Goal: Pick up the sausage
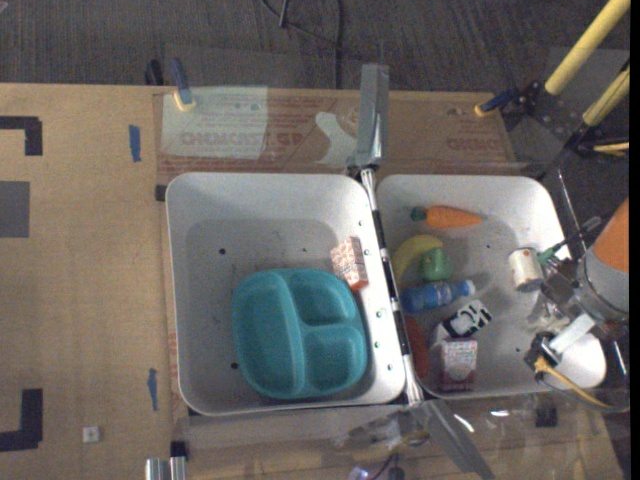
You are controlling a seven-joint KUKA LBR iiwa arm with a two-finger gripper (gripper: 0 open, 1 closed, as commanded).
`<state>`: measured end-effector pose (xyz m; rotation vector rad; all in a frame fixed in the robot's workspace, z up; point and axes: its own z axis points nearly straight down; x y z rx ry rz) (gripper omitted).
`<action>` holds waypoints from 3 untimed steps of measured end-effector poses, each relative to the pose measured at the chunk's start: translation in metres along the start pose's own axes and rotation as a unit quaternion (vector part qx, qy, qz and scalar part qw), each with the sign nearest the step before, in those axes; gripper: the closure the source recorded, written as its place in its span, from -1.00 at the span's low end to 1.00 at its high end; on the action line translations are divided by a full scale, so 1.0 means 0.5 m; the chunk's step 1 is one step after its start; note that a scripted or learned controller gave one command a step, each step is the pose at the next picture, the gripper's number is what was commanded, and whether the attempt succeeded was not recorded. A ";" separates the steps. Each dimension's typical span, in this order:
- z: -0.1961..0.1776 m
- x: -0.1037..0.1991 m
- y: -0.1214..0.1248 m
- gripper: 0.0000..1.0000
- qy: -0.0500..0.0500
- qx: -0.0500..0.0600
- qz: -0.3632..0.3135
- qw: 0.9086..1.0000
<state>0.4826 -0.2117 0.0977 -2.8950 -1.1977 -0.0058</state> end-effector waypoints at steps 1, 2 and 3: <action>0.000 0.008 -0.004 -1.00 0.003 0.003 -0.002 1.000; 0.018 0.014 -0.025 -1.00 -0.003 -0.001 -0.062 0.998; 0.017 0.013 -0.003 -1.00 0.006 -0.002 0.065 0.998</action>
